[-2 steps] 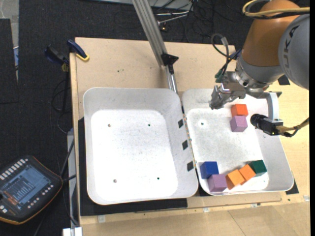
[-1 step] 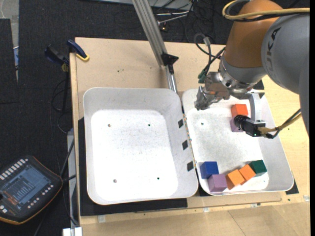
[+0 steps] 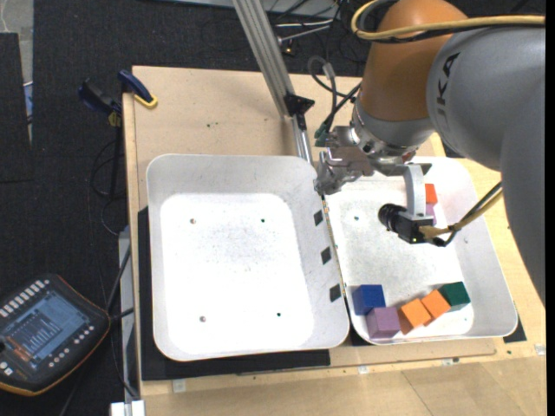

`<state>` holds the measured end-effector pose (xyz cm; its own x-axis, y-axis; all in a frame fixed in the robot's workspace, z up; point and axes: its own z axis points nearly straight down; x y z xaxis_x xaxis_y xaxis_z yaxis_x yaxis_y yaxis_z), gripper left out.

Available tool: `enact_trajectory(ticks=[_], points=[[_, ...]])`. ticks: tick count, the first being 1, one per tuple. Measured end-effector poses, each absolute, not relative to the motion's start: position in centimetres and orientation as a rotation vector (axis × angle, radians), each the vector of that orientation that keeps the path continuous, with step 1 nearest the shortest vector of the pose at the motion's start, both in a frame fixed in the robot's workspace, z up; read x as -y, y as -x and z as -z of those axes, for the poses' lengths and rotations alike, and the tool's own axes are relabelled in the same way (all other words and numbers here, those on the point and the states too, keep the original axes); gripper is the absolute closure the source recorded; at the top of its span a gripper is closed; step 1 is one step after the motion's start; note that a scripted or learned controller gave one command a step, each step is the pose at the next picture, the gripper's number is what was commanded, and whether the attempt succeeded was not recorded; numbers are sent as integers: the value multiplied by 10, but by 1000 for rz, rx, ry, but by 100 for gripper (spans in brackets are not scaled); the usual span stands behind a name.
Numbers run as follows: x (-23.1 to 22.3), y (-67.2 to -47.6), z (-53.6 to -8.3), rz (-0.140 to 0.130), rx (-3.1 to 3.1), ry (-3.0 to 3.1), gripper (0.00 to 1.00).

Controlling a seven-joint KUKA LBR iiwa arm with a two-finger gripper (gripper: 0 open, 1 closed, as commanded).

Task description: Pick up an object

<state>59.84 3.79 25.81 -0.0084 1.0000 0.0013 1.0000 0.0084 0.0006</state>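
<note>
My arm is glossy grey with an orange band. A yellow cable loops over it. Black lettering marks the grey shell.

Part of dark lettering — a "K" and a further stroke — shows on the grey arm; nothing else is legible.

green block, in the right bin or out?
In. The green block sits on the floor of the right bin, near its front right corner, touching the orange block beside it.
</note>
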Motion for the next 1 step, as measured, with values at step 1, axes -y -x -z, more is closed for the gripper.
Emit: enact_trajectory(ticks=[1], points=[[-86, -591, -240, -2, 2228, 2211, 100]])
